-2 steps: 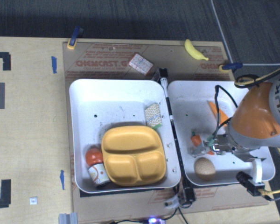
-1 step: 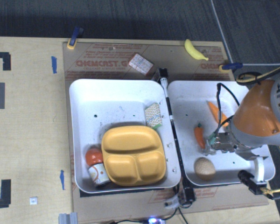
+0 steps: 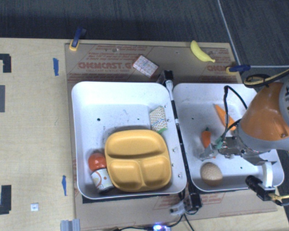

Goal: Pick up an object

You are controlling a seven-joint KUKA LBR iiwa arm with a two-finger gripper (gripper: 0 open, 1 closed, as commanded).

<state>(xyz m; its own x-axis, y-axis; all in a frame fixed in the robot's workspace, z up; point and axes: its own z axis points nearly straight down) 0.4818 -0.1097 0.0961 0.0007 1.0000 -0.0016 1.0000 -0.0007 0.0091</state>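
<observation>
Both bins (image 3: 86, 129) white. Left bin holds a mustard-yellow compartment tray (image 3: 137, 159), a red-and-white can (image 3: 99, 171) and a green-patterned packet (image 3: 158, 118). Right bin holds an orange carrot (image 3: 205, 138) and a tan egg-shaped object (image 3: 211, 173). Yellow banana (image 3: 201, 52) on the brown cardboard (image 3: 111, 61).

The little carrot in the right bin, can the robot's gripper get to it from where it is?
Probably yes. The carrot lies in the open on the right bin's floor, with nothing on top of it. The gripper hangs just beside it. The round tan potato sits nearer the front, out of the way.
</observation>
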